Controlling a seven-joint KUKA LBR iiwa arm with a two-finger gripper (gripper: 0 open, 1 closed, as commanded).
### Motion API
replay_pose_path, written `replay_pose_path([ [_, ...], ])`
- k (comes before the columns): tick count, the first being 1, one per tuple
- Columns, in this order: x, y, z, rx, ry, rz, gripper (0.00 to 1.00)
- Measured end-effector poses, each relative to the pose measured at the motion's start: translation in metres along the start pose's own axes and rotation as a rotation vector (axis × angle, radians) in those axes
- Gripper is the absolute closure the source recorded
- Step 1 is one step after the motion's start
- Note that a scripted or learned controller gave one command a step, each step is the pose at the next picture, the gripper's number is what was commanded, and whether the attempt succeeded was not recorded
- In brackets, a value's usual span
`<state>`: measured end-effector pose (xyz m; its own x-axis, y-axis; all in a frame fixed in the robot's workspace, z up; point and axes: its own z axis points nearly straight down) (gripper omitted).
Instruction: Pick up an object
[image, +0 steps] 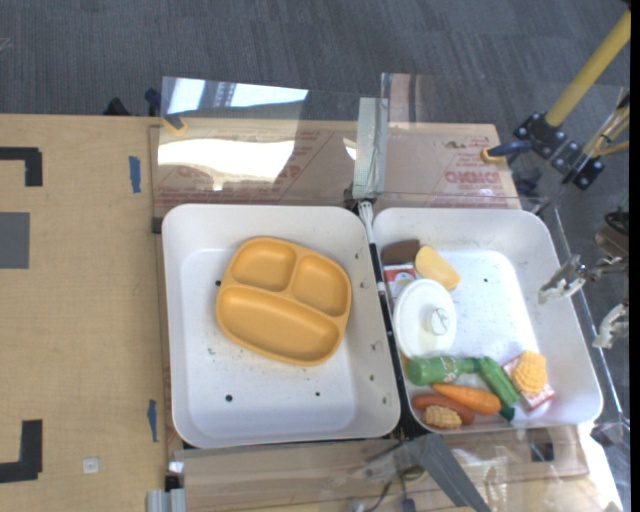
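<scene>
The right bin (560, 262) holds several toy foods along its left and front sides. A white round lidded cup (426, 318) lies near the bin's left wall. Behind it are a pale yellow piece (436, 266), a brown block (401, 250) and a red and white carton (398, 277). In front lie a green vegetable (436, 369), a green pod (496, 380), an orange carrot (466, 397), a yellow corn cob (530, 372) on a red packet, and a small reddish-brown piece (440, 414). An orange divided plate (284, 299) lies in the left bin (190, 330).
Clear plastic walls (372, 150) stand behind both bins. A brown cardboard sheet (70, 300) covers the bench to the left. Metal clips (566, 277) sit at the right bin's right rim. A yellow pole with a black clamp (560, 140) is at the top right.
</scene>
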<state>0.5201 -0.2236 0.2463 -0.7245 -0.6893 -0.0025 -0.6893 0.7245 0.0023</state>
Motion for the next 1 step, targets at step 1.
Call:
replay_pose_path([
  [1, -0.0044, -0.0024, 0.0365, -0.005, 0.000, -0.404, 0.00],
])
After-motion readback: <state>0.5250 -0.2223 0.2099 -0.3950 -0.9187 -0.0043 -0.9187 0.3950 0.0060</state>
